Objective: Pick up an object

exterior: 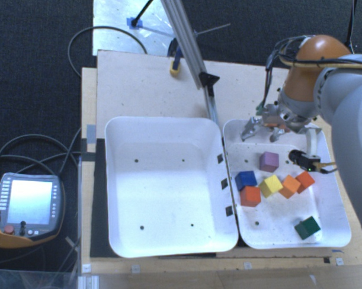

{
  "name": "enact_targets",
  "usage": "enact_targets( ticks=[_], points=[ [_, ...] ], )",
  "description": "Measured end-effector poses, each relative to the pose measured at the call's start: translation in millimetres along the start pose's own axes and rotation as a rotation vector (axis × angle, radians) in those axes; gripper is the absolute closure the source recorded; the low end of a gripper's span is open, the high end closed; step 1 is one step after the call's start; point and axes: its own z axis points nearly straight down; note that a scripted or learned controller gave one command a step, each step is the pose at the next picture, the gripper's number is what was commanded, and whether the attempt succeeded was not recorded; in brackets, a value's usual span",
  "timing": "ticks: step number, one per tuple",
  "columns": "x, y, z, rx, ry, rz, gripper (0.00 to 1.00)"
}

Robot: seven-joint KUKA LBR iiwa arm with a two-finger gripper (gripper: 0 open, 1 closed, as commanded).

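Observation:
Several small blocks lie in the right bin point(338, 235): a purple one point(269, 161), a blue one point(246, 179), a red one point(250, 196), a yellow one point(271, 185), two orange ones point(290, 185) point(305, 179) and a green one point(307, 227) near the front right corner. My gripper point(262, 133) hangs over the back of this bin, behind the purple block. Its fingers point(248, 130) are spread open with nothing between them.
The left bin point(118, 168) stands beside the right one. A slanted metal rod point(187, 43) crosses the bench from the back toward the bins' shared rim. A teach pendant point(24, 209) lies on the floor at the left.

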Motion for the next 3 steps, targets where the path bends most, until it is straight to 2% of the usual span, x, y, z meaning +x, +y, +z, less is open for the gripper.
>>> enact_targets(
  ticks=[1, 2, 3],
  points=[
    [-0.9, 2.4, -15.3, -0.008, -0.002, -0.002, 1.0],
    [-4.1, 4.7, -81.4, -0.012, -0.002, 0.001, 1.0],
    [-7.5, 1.6, -128.3, -0.01, -0.002, 0.002, 1.0]
  ],
)
